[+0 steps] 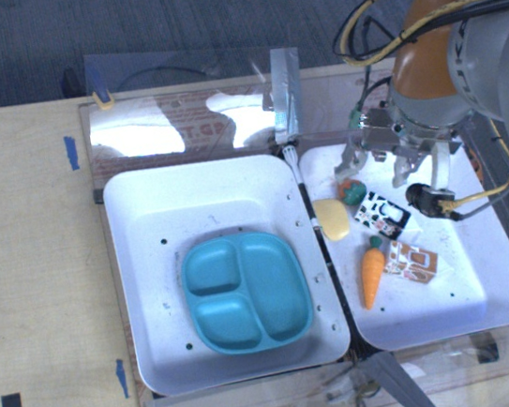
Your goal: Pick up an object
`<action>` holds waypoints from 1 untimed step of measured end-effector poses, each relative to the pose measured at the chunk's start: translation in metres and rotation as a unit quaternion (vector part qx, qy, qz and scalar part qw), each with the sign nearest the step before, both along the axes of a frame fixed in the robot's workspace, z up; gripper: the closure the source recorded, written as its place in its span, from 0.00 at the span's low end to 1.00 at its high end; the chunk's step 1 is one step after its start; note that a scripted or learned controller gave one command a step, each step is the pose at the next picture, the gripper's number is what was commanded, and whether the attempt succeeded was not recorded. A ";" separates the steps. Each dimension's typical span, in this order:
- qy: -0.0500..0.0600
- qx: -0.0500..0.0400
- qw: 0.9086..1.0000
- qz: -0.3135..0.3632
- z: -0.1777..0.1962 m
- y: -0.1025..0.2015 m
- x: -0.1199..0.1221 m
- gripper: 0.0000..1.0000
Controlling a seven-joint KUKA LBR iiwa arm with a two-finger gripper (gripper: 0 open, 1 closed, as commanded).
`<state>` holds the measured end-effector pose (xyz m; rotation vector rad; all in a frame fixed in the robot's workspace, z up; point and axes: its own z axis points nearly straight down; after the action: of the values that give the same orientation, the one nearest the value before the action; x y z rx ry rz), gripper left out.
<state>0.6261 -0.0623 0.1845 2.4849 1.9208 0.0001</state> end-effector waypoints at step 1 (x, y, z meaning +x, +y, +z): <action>-0.014 -0.002 1.000 -0.023 -0.068 -0.027 -0.020 0.00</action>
<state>0.6058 -0.0893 0.1166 2.5127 1.8503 0.0316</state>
